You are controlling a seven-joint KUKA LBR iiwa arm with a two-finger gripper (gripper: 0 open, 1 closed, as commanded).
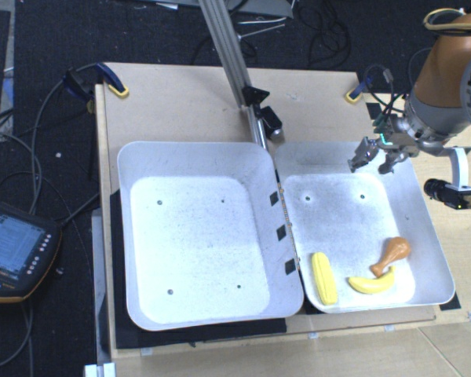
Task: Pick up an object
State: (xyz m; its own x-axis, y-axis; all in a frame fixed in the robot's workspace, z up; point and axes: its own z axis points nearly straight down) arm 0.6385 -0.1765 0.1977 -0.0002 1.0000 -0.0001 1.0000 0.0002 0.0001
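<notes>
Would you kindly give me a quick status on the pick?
Hand open, holding nothing, above right bin's far edge. Corn, banana, drumstick untouched near front. Path unobstructed.

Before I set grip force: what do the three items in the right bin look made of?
Corn cob, banana and drumstick: all look like moulded plastic toy food, with flat uniform colours and smooth surfaces; the banana shows a slight sheen. Hard or soft plastic cannot be told from here.
</notes>
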